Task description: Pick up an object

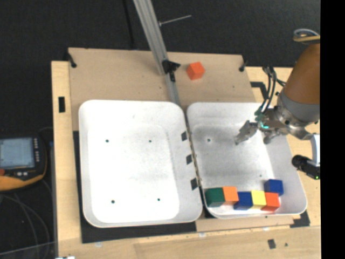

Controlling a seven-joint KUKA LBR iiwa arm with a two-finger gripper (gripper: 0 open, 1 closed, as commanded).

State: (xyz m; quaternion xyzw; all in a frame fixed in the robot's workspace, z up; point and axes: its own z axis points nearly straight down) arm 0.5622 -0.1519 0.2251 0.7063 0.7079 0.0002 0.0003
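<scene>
Several small blocks lie along the near edge of the right bin (pixel 226 117): a green block (pixel 214 196), an orange block (pixel 230 193), a blue block (pixel 243 200), a yellow block (pixel 259 198), a red-orange block (pixel 272 201) and a second blue block (pixel 274 186) just behind them. My gripper (pixel 255 135) hangs over the upper right part of this bin, well behind the row of blocks. Its two fingers are spread apart with nothing between them.
The left bin (pixel 91 117) sits beside the right one. An orange cube (pixel 195 70) rests on the brown board behind the bins. A slanted metal rail (pixel 153 31) rises from between the bins. A handheld device (pixel 19 158) lies off the bench at far left.
</scene>
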